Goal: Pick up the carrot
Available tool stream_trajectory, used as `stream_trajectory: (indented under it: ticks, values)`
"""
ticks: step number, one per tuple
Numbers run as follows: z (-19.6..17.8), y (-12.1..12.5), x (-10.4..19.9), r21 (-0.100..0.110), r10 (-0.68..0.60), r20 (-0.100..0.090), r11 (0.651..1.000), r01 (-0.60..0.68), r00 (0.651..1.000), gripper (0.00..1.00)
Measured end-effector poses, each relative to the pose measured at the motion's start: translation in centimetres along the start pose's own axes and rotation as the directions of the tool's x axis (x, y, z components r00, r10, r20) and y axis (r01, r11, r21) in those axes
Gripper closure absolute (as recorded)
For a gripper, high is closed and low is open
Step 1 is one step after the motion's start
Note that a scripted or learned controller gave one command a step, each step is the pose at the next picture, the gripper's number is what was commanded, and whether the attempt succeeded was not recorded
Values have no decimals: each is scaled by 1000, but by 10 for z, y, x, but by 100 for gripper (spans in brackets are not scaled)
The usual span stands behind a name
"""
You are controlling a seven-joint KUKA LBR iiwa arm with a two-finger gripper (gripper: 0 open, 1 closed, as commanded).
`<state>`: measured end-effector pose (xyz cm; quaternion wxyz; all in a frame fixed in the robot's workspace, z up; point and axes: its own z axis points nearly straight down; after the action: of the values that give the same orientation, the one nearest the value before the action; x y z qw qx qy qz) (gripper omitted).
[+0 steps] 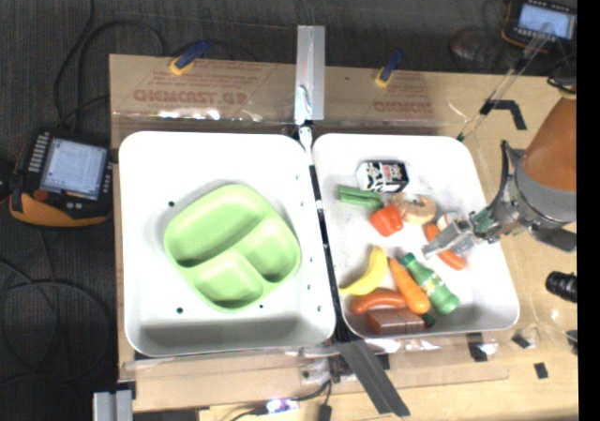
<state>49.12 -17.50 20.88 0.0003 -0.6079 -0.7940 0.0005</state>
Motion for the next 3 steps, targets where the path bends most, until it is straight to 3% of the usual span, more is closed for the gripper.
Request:
stream_trajectory:
  ticks: [1, 2, 3]
  values:
    - [113, 4, 47, 2, 59, -2, 998, -59, 998, 0]
    - [26, 14, 85, 4, 584, 2, 812, -584, 812, 0]
    - [120, 14, 77, -4, 787, -2, 617, -787, 617, 0]
